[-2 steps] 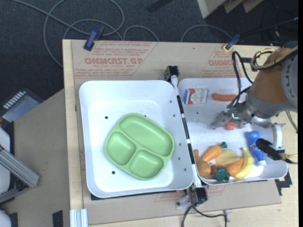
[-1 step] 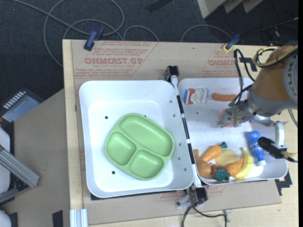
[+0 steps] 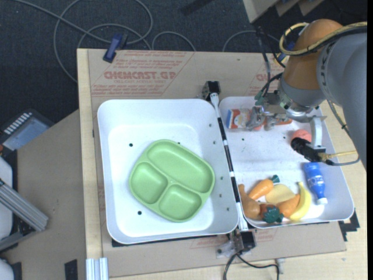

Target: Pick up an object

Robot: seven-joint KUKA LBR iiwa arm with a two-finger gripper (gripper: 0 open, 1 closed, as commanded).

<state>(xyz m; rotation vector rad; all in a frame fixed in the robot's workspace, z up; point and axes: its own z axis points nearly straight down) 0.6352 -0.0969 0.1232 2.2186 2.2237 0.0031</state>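
The tool [image 3: 256,119] is reaching down at the right bin's [image 3: 344,182] far corner beside a red-and-white packet [image 3: 232,119]; its grip state is unclear. Next, I judge, comes closing and lifting.

Both bins white: left bin [image 3: 111,156], right bin [image 3: 344,197]. Divided plate [image 3: 171,180] pale green. Bottle [image 3: 315,182] blue with white label. Banana [image 3: 302,205] yellow, carrot [image 3: 260,188] orange with green top, small pink-red object [image 3: 301,136] near the bin's far side. Arm [image 3: 326,51] grey with orange band. Bench board [image 3: 145,74] tan with red lettering. Floor dark, grey cables [image 3: 87,16]
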